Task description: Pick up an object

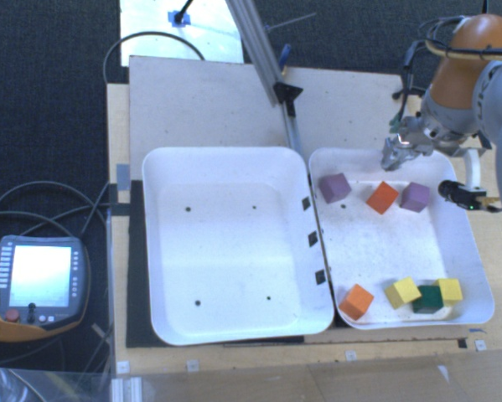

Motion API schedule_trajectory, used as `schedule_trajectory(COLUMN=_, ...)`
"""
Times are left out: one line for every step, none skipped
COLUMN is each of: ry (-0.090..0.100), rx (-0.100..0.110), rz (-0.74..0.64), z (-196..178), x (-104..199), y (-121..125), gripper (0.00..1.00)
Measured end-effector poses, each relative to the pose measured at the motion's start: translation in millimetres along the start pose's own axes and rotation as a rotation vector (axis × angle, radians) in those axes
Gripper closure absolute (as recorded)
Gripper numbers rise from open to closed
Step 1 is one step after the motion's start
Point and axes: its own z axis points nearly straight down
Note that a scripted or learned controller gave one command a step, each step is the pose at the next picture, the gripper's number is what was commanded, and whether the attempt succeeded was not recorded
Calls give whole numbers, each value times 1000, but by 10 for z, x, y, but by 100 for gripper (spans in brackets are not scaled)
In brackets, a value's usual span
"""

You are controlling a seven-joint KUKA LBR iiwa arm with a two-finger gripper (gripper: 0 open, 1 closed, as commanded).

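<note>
Gripper (pixel 395 156) hovers above right bin's (pixel 468 249) far edge; its opening can't be told.

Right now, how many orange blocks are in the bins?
2, both in the right bin: one orange block near the far edge between two purple ones, another at the near-left corner.

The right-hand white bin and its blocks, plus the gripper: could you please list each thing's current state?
Right-hand white bin: holds seven blocks.
Two purple cubes: lying loose at the far end.
Orange cube between them: loose, tilted.
Second orange cube: resting at the near-left corner.
Two yellow cubes: flanking the green cube, near edge.
Two-finger gripper: above the far rim, holding nothing visible.
Left-hand white bin: beside it.
</note>
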Motion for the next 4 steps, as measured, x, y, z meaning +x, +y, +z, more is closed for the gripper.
schedule_trajectory(ry=0, rx=-2, rz=-1, z=-640, x=64, y=20, gripper=100)
schedule_trajectory(ry=0, rx=-1, rz=1, z=-1132, x=52, y=-39, gripper=100)
schedule_trajectory(ry=4, rx=6, rz=-5, z=-1076, x=617, y=-69, gripper=100)
schedule_trajectory(ry=4, rx=7, rz=-5, z=-949, x=1125, y=-167, gripper=100)
